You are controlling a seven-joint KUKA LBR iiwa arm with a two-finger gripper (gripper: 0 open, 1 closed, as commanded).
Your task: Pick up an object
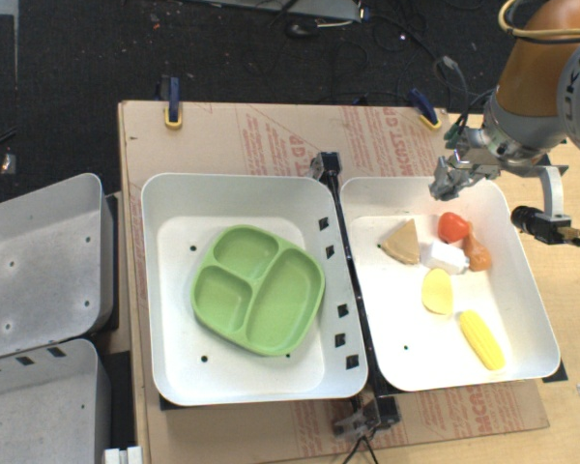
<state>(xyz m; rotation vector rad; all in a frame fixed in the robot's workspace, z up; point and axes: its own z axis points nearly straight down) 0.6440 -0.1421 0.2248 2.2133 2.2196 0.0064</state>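
A cluster of toy foods is sitting in the right bin (pixel 522 356): red tomato (pixel 453 226) at twelve o'clock, tan wedge (pixel 402 243) at nine, yellow corn (pixel 482 338) at five, its long axis running eleven to five. The pincer (pixel 447 184) is hovering just beyond the tomato, over the bin's far rim; whether it is open cannot be told. Crowded pieces are risking a nudge or double grab.

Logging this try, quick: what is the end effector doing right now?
End effector: above the right bin's far edge, holding nothing visible; open or closed cannot be told.
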